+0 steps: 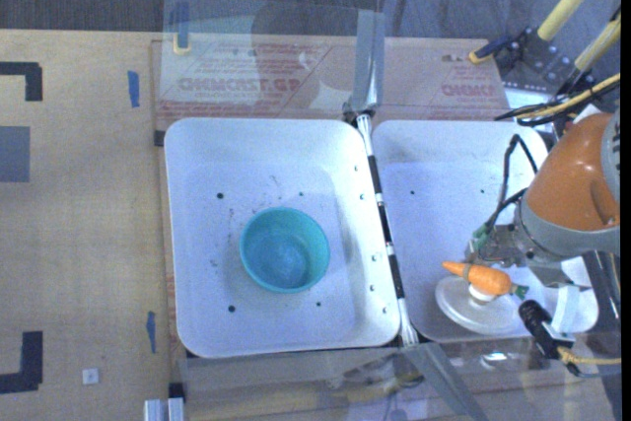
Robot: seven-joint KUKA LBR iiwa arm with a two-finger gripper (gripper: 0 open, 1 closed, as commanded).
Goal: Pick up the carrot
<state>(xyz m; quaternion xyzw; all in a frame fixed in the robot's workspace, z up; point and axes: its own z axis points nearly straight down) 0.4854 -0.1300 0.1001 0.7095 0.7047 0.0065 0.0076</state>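
wooden bench point(79, 242), 2 white bins side by side, left bin point(197, 163), right bin point(434, 173)

Two smooth white plastic bins point(197, 153) sit on a pale wood-grain table point(79, 242). The teal bowl point(284, 249) looks like matt plastic. The orange carrot point(481, 277) has a smooth, slightly glossy skin.

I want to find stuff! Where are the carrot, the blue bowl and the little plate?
carrot point(481, 277), camera view, middle of its orange body.
blue bowl point(285, 249), camera view, inside bottom.
little plate point(455, 308), camera view, left rim.
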